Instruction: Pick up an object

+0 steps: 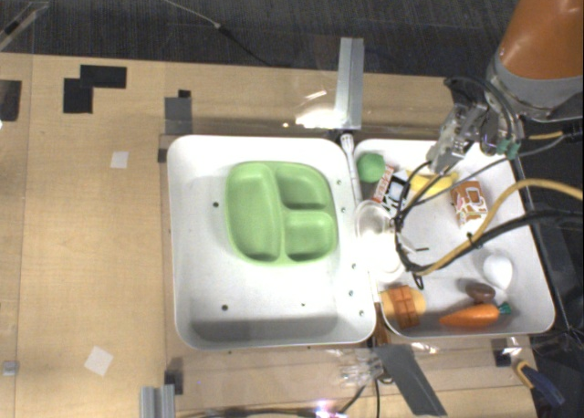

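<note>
The gripper (453,144) hangs over the far part of the right bin (538,266), a pale metallic head below the grey wrist and orange band of the arm (546,24); whether it is clenched or released I cannot tell, and nothing shows between its tips. Just below it lies a yellow banana-like piece (436,183), partly crossed by black cables (429,224) that loop down from the wrist. To its lower right sits a small orange-and-white carton (468,203). To its left, near the bin's far corner, is a green ball (370,167), with a black-and-white packet (390,188) beside it. Nearer the camera, well away from the gripper, are a clear cup (372,221), a waffle-patterned orange piece (402,305), a carrot (470,317), a brown lump (480,292) and a white egg shape (498,270). Far to the gripper's left, in the left bin (196,316) (its neighbour on the wooden surface (82,252)), rests a green divided tray (278,211).
</note>
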Motion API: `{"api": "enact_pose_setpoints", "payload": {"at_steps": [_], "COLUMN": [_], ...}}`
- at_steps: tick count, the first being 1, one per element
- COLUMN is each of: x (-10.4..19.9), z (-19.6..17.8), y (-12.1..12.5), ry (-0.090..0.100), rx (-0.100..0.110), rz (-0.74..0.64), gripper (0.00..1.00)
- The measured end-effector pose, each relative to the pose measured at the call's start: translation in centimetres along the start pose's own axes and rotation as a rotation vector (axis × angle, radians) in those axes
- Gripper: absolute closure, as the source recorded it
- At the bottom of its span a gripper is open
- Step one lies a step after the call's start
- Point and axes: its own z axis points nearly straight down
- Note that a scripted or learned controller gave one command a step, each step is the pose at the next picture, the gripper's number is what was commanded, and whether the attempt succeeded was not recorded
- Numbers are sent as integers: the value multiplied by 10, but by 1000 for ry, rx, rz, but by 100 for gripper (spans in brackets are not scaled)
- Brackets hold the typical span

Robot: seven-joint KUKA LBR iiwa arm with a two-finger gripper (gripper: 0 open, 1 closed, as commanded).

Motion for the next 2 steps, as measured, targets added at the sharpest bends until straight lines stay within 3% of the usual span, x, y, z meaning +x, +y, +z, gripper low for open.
{"api": "enact_pose_setpoints", "payload": {"at_steps": [1, 2], "x": [-1, -16], "z": [104, 34], "y": [-34, -88], "ry": [12, 0], "rx": [4, 1], "rz": [14, -388], "gripper": [100, 100]}}
